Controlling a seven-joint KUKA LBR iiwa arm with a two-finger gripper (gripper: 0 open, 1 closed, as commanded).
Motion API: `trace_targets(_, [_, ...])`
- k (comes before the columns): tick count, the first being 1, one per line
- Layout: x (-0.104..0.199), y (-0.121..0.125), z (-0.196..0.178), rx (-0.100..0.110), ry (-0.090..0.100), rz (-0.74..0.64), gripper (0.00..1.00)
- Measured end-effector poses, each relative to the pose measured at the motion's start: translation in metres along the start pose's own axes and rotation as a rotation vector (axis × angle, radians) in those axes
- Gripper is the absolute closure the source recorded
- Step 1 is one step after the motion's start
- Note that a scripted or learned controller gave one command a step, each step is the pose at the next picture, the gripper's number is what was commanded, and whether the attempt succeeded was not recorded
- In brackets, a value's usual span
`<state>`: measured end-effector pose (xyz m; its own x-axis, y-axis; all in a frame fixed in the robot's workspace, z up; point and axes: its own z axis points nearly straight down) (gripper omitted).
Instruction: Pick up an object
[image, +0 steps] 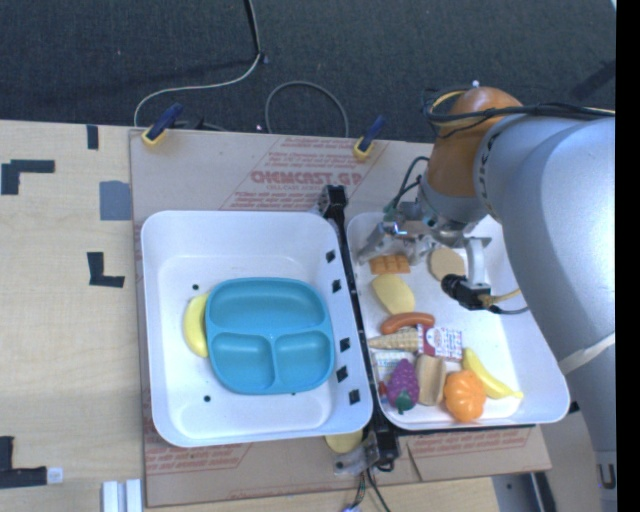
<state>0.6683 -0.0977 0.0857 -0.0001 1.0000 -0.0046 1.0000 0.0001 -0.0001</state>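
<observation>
Camera view: we see the hand low in the right bin, just above a waffle piece. We cannot tell its state.

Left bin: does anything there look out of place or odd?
Yes. In the left bin a yellow item lies half hidden under the left edge of the blue divided tray, as if pinned beneath it.
</observation>
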Motion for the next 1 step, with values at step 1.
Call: trace_targets(1, [0.0006,-0.0002,0.0,0.0,-0.001,0.001,0.0])
